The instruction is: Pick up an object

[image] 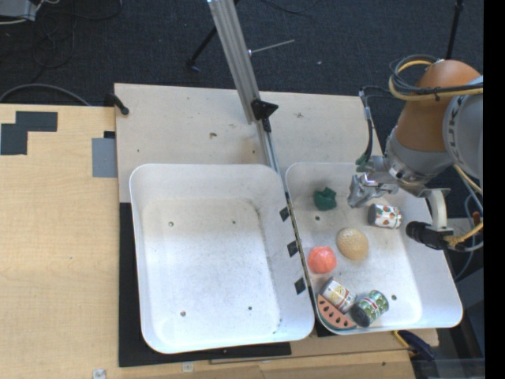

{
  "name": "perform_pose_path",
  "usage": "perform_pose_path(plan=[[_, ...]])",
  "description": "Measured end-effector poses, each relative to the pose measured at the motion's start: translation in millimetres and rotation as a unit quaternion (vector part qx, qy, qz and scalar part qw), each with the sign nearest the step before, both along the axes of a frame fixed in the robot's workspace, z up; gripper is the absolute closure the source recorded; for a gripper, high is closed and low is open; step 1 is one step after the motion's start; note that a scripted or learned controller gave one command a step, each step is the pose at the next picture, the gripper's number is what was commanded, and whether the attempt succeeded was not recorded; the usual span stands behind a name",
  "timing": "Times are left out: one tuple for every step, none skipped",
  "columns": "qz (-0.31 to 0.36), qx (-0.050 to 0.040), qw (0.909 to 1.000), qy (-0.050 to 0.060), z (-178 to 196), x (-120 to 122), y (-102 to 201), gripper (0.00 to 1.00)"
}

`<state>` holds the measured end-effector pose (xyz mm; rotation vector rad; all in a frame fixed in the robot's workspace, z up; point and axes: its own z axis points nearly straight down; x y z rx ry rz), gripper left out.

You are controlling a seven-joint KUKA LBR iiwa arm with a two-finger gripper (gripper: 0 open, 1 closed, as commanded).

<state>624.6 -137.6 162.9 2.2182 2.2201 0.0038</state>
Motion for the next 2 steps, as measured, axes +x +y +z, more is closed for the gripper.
perform_pose_path(plan=[[0.000,0.0000,1.0000,0.001,45.0,-6.0,-1.3,1.00],[0.000,-0.0001,1.0000,0.000,98.2,-5.4,-2.6,1.00]])
